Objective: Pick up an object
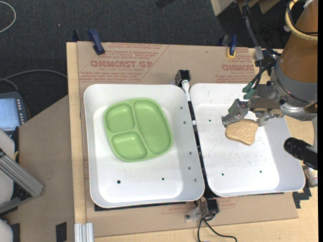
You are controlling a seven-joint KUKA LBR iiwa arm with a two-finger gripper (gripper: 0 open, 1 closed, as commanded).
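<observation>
Bread, a tan toast-like slice (241, 132), lies flat in the right bin (242, 178), near its back edge and well off the side walls. The gripper (247, 116) hovers at the slice's back edge, fingers spread and holding nothing. Centre it over the slice, lower until both fingers straddle it, then close gently.

Two shallow white bins sit side by side, a left bin (96, 150) and a right bin (242, 170). The left one holds one green divided plate (137, 130) with three compartments. The right one holds one tan toast-shaped piece (242, 133). Two blue clamps (96, 41) grip the board's far edge.
</observation>
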